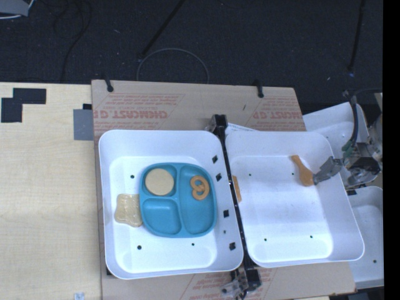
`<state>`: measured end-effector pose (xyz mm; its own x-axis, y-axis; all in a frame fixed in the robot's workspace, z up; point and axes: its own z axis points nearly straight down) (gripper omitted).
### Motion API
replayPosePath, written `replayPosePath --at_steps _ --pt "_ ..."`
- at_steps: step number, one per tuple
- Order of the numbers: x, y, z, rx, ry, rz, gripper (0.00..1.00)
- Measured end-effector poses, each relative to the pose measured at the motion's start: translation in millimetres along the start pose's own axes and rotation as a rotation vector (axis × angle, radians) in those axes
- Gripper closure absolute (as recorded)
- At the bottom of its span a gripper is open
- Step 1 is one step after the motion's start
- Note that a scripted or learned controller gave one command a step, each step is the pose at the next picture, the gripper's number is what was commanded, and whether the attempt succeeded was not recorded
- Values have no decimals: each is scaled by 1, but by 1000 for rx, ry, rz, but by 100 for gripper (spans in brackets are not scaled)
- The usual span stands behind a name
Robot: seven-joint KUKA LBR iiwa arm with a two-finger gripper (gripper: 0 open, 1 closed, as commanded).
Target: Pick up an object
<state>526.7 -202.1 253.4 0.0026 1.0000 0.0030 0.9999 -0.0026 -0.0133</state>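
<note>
Approach stage: gripper [325, 170] at right bin's [281, 249] right rim, nothing lifted yet.

Left bin [119, 255] holds a blue divided tray [178, 220] w/ a round tan disc [159, 181] in its upper-left section and a pretzel-like piece [199, 187] in the upper-right; a pale flat piece [128, 210] lies just beside the tray's left edge. Right bin has a small orange-tan piece [302, 169] near its upper right, close to the grey tip, prob. the nearest target. Fingers: can't tell if wide or narrow, the tip is small and blurred at the rim. Next move, as I judge it: centre over the orange-tan piece, drop straight down w/ the piece between the fingers, close, then lift clear of the bin wall; piece lies flat, so a slip seems likely.
</note>
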Motion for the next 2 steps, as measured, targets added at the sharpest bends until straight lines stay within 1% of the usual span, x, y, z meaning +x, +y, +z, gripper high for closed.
replayPosePath --at_steps 1,2 --pt "0 2 -6 -12 -3 -2 0" --pt "2 0 37 -6 -1 -3 0"
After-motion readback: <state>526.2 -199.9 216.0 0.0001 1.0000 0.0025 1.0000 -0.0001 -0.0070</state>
